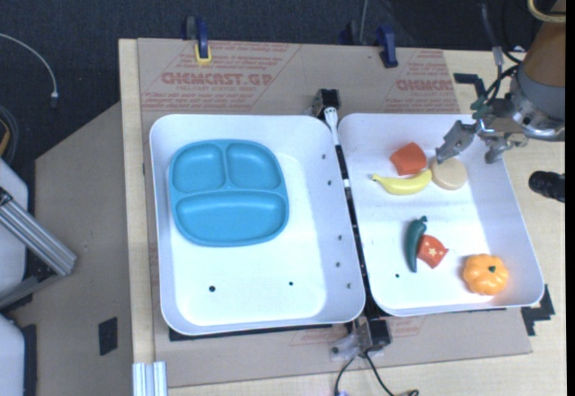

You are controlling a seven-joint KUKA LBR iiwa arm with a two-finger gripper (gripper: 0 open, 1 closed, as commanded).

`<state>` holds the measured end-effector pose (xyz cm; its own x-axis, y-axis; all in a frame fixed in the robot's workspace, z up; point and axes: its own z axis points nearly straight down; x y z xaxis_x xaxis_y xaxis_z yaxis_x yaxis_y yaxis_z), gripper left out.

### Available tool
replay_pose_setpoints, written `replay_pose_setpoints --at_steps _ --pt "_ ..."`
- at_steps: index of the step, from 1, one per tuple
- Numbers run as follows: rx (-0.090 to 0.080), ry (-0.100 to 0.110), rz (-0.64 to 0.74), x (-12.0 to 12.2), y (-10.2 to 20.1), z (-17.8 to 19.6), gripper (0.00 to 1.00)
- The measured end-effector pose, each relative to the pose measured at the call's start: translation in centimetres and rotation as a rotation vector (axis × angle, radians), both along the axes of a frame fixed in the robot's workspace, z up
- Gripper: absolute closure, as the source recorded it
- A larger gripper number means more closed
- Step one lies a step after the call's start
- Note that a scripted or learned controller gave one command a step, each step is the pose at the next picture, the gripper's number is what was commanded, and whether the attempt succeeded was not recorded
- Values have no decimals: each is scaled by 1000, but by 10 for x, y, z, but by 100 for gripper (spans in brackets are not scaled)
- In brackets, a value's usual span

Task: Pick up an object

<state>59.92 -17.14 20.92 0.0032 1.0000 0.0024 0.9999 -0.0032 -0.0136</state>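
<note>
The right bin [512, 206] holds several toy foods. An orange-red block [409, 158] lies at the back, with a yellow banana [401, 183] just in front of it. To their right sits a cream round piece [449, 175]. Nearer the front are a green pepper [415, 242], a small red piece [433, 250] touching it, and an orange pumpkin-like toy [485, 274]. My gripper [470, 149] hangs over the bin's back right, open, with nothing between its fingers. Its left finger [446, 147] is just above the cream piece and beside the orange-red block.
The left bin [180, 295] carries a blue divided plate [229, 191] in its back half. A black hinge strip [346, 206] runs between the two bins. Blue clamps [201, 35] hold the cardboard base at the back edge.
</note>
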Motion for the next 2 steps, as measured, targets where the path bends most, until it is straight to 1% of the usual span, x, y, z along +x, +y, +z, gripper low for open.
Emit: replay_pose_setpoints --at_steps 1,2 --pt "-3 -14 3 3 0 8 0" --pt "-1 -7 5 10 2 -39 0"
